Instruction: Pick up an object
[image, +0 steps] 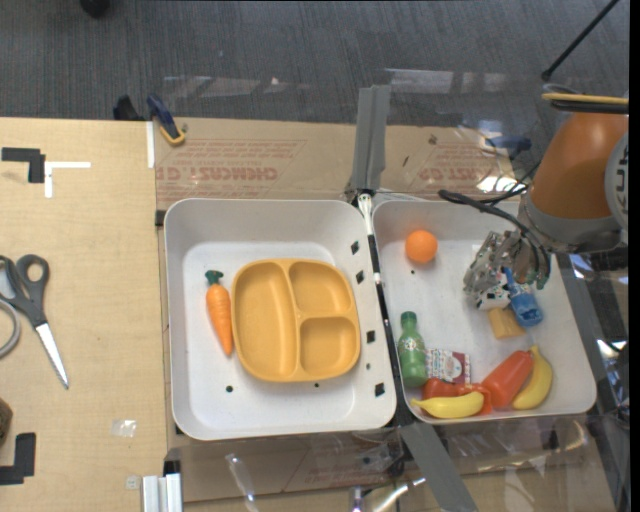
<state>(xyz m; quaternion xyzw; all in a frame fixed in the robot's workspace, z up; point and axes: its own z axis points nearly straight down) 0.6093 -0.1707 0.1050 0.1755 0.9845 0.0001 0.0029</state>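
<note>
My gripper (492, 283) hangs low over the right part of the right bin (570, 330), below the orange-banded wrist. Just beside it, to its lower right, lie a small blue object (527, 308) and a tan block (503, 323). An orange ball (421, 246) rests to the gripper's left near the bin's back. Along the front of this bin lie a green bottle (411, 350), a small red-and-white carton (449, 365), a red pepper (506, 374) and two bananas (453, 404) (538, 381). Nothing shows held in the gripper.
The left bin (190, 330) holds a yellow divided plate (297, 320) and a toy carrot (219, 314) to its left. Scissors (38, 315) lie on the wooden bench at far left. A metal divider (368, 150) rises between the bins at the back.
</note>
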